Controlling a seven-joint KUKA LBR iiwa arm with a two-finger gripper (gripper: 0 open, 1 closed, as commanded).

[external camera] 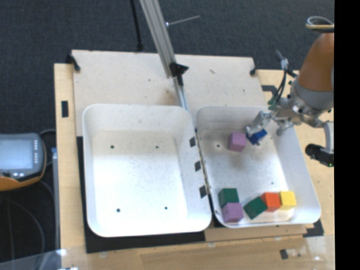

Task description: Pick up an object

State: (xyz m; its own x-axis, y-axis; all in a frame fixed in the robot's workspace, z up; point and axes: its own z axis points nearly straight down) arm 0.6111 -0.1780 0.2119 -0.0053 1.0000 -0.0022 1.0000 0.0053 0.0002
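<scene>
Near edge of the right bin (298,167): row of blocks along the front wall — purple block (232,211), dark green block (228,196) just behind it, green block (255,207), orange block (272,200), yellow block (288,198). Mid-bin: second purple cube (237,141), alone, flat on the floor. Gripper (257,134) just right of it, blue-tipped, low over the bin; cannot tell how the jaws stand, nothing seen between them. Left bin (90,151) beside. Far: metal pole (160,38).
</scene>
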